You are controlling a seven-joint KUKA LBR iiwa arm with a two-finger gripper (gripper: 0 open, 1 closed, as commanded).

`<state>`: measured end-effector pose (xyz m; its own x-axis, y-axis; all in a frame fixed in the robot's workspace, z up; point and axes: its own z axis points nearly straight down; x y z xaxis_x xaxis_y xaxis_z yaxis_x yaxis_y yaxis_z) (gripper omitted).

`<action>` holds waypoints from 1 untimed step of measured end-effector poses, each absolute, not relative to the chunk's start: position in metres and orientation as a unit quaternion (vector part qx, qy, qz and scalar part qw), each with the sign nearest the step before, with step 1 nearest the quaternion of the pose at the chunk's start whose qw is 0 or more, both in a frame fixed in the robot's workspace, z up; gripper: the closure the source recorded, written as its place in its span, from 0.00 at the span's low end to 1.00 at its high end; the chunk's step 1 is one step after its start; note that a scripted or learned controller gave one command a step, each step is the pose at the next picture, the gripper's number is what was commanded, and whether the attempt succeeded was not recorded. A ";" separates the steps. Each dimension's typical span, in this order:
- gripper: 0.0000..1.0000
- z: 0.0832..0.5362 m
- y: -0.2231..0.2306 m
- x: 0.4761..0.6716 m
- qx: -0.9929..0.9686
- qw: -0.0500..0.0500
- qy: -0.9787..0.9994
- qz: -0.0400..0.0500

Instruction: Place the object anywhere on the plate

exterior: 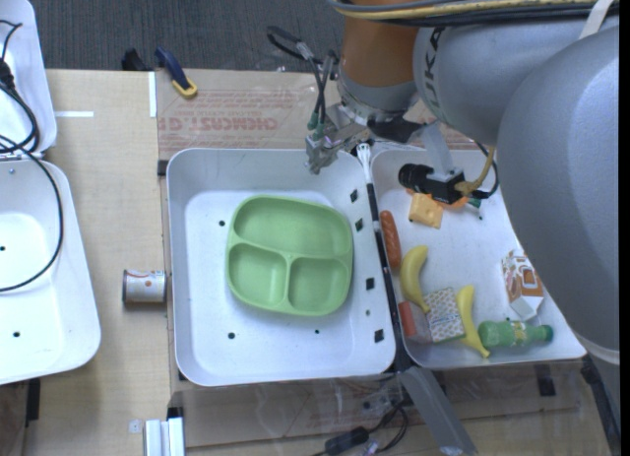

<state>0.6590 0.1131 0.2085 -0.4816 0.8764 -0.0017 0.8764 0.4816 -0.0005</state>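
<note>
A light green divided plate (290, 254) with three compartments lies in the middle of the left bin (197, 247); nothing sits on it. My gripper (319, 157) hangs over the far rim of that bin, just beyond the plate's far edge and near the wall between the two bins. I see no object under or in it. The loose objects lie in the right bin (492, 247): a sausage (391, 235), a banana (413, 273), an orange cracker (425, 210), a second banana (469, 318) and a green bottle (512, 334).
A small carton (523, 285) and a wrapped snack (444, 314) also lie in the right bin. A small can (145, 287) rests on the bench left of the bins. A white tub with black cables (30, 247) stands far left. The arm's bulk covers the upper right.
</note>
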 end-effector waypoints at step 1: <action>1.00 0.203 0.122 0.602 0.526 0.000 0.850 -0.001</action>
